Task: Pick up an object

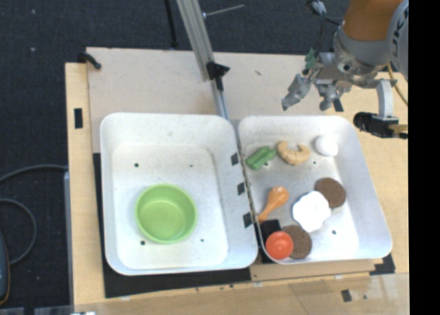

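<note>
A robotics lab: a plywood bench [144, 80] on dark carpet, white bins [124, 135], an aluminium camera mast [196, 25].

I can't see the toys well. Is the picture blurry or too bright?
Camera view: a bit soft and grainy all over; the round green plastic bowl casts a faint shadow in the left white bin; the small white ball washes out against the bright right white bin.

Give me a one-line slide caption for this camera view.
Gripper hovers open above the right bin of small objects; a green bowl sits in the left bin.
</note>
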Controlling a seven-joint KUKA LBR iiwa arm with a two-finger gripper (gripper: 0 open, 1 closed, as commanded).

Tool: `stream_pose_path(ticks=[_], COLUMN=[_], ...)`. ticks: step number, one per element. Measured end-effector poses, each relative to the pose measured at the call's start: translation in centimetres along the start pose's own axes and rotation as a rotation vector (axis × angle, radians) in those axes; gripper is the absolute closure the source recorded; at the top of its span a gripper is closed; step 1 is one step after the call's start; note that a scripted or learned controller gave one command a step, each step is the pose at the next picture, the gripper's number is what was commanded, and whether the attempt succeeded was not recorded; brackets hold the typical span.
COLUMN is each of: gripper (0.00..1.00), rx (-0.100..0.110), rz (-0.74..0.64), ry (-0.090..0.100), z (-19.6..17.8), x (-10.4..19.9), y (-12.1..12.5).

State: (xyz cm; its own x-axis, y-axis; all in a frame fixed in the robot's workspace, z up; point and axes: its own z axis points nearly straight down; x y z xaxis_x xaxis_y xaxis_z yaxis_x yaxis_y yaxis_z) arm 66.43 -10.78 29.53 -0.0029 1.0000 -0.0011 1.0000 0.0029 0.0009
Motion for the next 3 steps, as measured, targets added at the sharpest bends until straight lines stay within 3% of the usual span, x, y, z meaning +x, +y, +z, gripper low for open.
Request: stream_pose_path(ticks=[1, 3], gripper=[0.00, 0.00], rx=[0.000, 0.005], rz=[0.000, -0.001], ry=[-0.001, -0.001], z=[0.0, 9.5], x=[0.0, 0.4], y=[0.0, 1.1])
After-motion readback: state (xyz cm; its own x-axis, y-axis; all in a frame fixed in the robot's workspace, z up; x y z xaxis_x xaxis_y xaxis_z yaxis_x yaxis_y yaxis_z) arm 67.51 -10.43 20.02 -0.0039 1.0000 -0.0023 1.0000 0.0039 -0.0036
